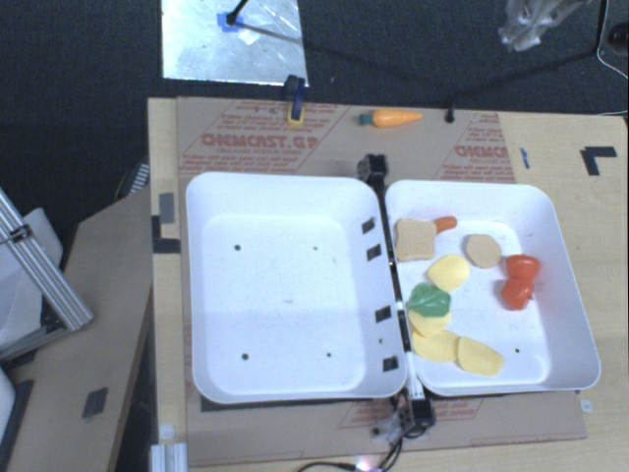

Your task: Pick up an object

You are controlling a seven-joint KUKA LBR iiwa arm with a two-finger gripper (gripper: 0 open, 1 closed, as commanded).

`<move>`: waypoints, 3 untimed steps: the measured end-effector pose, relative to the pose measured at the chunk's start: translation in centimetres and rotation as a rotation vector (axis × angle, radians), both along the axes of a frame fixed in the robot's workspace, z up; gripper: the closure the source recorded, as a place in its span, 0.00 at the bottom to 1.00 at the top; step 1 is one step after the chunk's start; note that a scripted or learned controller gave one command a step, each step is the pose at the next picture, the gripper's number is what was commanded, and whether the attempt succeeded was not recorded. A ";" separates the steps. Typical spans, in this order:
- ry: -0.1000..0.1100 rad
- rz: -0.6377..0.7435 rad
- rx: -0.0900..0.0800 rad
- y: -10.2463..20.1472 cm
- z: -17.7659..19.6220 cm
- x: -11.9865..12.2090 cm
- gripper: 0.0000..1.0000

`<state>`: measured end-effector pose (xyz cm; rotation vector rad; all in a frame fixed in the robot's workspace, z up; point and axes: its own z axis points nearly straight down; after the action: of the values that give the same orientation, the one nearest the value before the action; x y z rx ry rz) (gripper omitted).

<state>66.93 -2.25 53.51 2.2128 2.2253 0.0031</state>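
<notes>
While the flat brown cardboard-covered bench bears printed red lettering across its top, two shallow white plastic bins with rounded corners sit on it side by side, joined along a dark clipped seam. The left white bin shows a smooth matte floor with small dark dots. The right white bin holds a cluster of small toy foods. A square, crinkled silver foil sheet lies on the dark floor beyond the bench.

At the upper right corner, well apart from the bins, hangs the pale, blurred gripper; whether it is open or closed I cannot tell.

Inside the right bin lie a tan square bread slice, a yellow oval piece, another yellow rounded piece, a lumpy red pepper-like piece, a leafy green piece, a round beige disc and a small orange stub touching the bread. A slim orange toy carrot rests on the cardboard behind the bins.
</notes>
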 end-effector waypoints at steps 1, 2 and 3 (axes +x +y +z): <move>0.000 -0.001 0.000 0.1 0.0 -0.1 1.00; 0.001 -0.001 0.000 0.3 0.0 -0.1 1.00; 0.001 -0.003 0.000 0.2 0.0 -0.1 1.00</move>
<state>66.84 -2.09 53.55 2.2165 2.2219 0.0022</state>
